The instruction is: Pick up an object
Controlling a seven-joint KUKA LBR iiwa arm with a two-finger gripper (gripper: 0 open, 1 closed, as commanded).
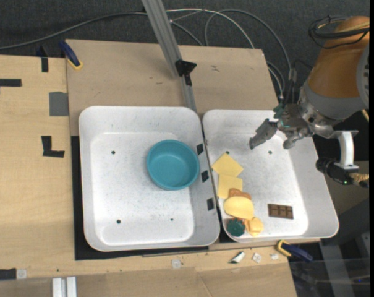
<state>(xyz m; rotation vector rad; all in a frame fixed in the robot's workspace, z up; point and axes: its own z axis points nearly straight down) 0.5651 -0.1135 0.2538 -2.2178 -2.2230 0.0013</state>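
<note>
Nearest us, a small brown chocolate bar [280, 211] lies in the right white bin [310, 184]; our two-finger gripper [275, 138] hovers above, fingers spread, grasping nothing.

Even, fairly bright light falls from above. The two white bins [255, 166] are the brightest areas, slightly washed out but without hard glare. Soft, short shadows sit under the blue bowl [172, 164] and along the bins' near rims. The dark floor at the top stays dim. Focus is moderate; small items at the right bin's near edge look soft.
</note>
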